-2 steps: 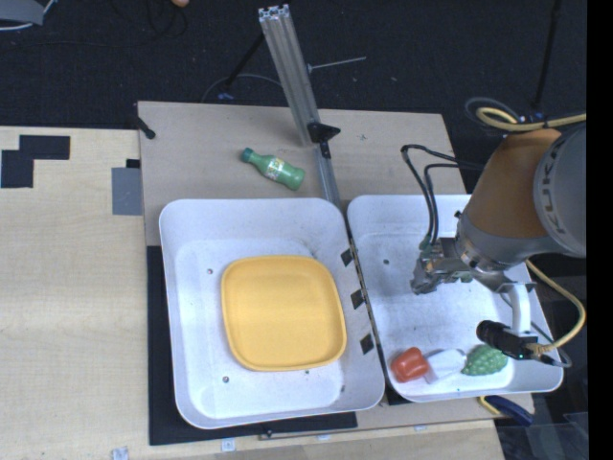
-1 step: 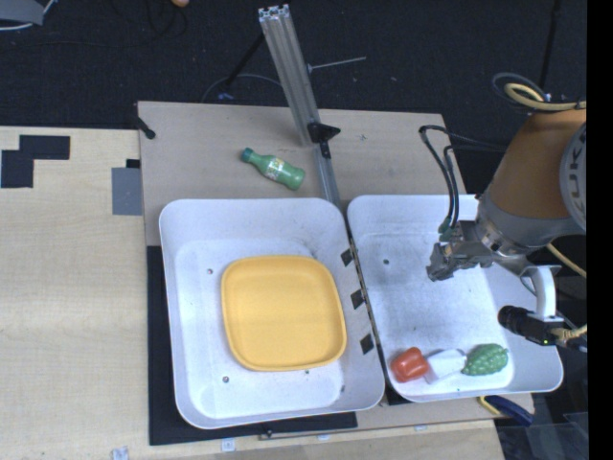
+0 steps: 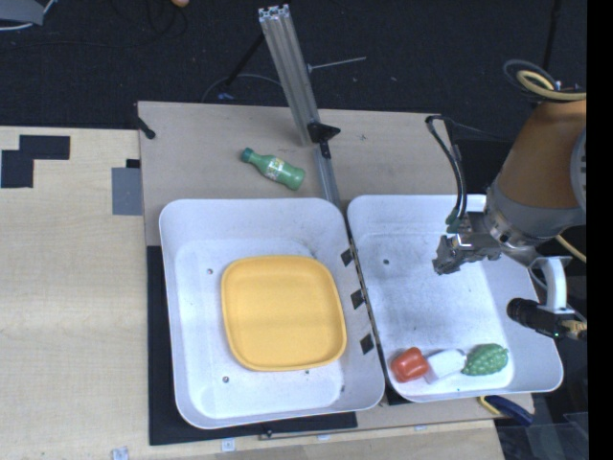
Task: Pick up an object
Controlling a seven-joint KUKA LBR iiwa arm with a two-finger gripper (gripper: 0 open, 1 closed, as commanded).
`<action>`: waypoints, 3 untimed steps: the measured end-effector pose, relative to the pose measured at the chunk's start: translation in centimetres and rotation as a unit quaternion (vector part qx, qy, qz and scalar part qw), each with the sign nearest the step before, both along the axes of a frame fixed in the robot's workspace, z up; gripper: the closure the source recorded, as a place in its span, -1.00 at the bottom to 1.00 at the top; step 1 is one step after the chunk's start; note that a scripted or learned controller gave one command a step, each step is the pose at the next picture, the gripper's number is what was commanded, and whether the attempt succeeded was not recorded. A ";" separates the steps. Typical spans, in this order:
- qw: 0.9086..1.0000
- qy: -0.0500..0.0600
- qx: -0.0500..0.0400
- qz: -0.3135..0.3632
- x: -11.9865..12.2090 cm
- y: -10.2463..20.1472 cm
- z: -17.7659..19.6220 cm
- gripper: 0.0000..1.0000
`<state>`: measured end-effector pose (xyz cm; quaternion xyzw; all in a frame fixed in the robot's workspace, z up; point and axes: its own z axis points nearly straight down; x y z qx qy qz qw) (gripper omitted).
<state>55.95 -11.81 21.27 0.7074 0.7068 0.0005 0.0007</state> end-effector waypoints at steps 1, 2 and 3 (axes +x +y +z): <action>1.000 0.001 0.000 0.002 1.3 4.8 1.0 1.00; 1.000 0.001 0.001 0.003 1.8 10.9 1.7 1.00; 1.000 0.001 0.000 0.002 3.0 15.9 0.9 1.00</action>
